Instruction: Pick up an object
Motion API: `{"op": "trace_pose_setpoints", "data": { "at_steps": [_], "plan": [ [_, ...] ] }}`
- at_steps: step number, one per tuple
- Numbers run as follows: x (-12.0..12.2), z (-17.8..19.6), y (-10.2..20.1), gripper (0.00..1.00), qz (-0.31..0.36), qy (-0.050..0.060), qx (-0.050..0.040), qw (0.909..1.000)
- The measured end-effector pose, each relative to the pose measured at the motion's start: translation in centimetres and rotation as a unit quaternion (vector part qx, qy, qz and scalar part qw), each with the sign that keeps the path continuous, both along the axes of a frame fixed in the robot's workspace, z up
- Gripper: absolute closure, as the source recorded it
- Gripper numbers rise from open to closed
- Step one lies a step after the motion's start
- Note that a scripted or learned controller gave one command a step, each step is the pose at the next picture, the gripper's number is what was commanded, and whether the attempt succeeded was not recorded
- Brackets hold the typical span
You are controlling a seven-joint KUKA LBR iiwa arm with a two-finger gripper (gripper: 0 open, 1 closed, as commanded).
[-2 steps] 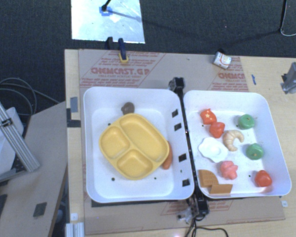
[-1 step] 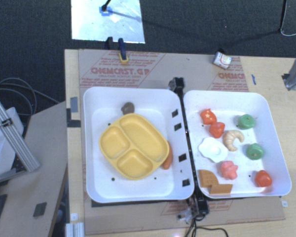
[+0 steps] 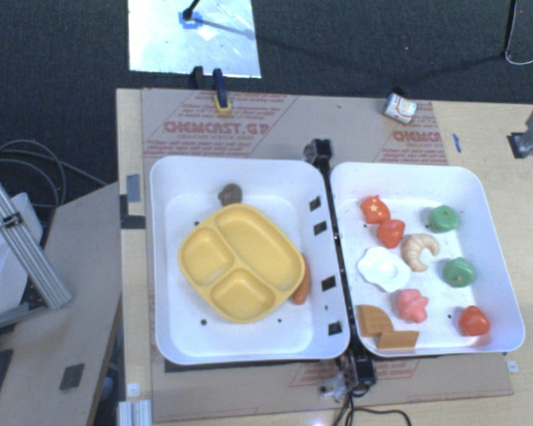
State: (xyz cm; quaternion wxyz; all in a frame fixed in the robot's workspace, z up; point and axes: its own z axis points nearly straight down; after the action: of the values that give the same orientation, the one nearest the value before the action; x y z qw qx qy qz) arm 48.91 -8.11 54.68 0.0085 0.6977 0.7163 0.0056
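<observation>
The right bin (image 3: 489, 211) holds several small toy foods: a red piece (image 3: 375, 209), a second red piece (image 3: 390, 232), a tan croissant (image 3: 418, 250), two green pieces (image 3: 442, 218) (image 3: 459, 272), a white fried-egg shape (image 3: 384, 269), a pink piece (image 3: 411, 304), a red piece (image 3: 473, 320) near the front corner and a flat brown piece (image 3: 384, 325). In the left bin (image 3: 173, 327) lie a yellow divided plate (image 3: 240, 262), a small brown lump (image 3: 230, 193) behind it and an orange piece (image 3: 301, 287) tucked against its right rim. A grey part of my gripper (image 3: 531, 133) pokes in at the right edge, beyond the right bin's back corner and away from every object.
A black hinged divider (image 3: 327, 238) runs between the bins. On the bench behind them stand a small white-and-orange item (image 3: 399, 106) and a yellow-and-blue clamp (image 3: 218, 91). A shiny sheet (image 3: 194, 25) lies on the floor beyond. Metal rails (image 3: 18, 238) stand at the left.
</observation>
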Motion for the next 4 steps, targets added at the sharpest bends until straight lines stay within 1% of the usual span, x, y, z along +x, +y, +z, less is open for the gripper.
{"op": "trace_pose_setpoints", "data": {
  "at_steps": [1, 2, 3, 4],
  "plan": [
    [0.0, 1.1, 0.0, 1.00, 0.002, -0.002, -0.0005, 1.0000],
    [0.0, 1.1, 0.0, 0.00, 0.003, -0.002, -0.0004, 1.0000],
    [1.5, -19.8, 2.7, 0.00, -0.012, 0.015, 0.0025, 0.9998],
    [-0.2, -14.8, 9.4, 0.00, -0.007, 0.006, 0.0031, 1.0000]
  ]
}}
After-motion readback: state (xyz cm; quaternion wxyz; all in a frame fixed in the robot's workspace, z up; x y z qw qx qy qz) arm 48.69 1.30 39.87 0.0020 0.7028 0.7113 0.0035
